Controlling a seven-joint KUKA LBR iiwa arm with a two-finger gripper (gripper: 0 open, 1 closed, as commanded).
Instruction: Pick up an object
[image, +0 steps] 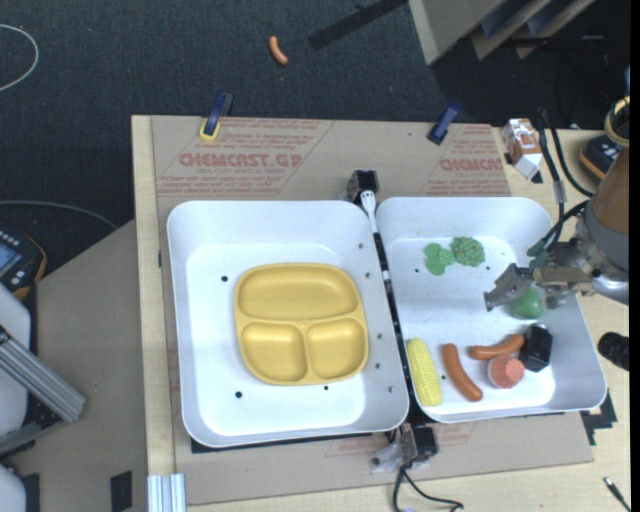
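Green object (527, 303) sits between the jaws; nearby lie two sausages (461, 371), one corn cob (424, 371).

From my seat I see dark charcoal carpet (120, 70) covering the floor across the top and left of the view. A thin pale cable (20, 45) loops over it at the upper left, and a small orange object (278, 50) lies loose on it near the top. The bench is topped by a brown board (330, 150) printed with red lettering, held at its far edge by a yellow clamp (213, 120) and a blue clamp (443, 124). An aluminium extrusion rail (40, 375) slants in at the lower left. Light is even, with soft shadows.
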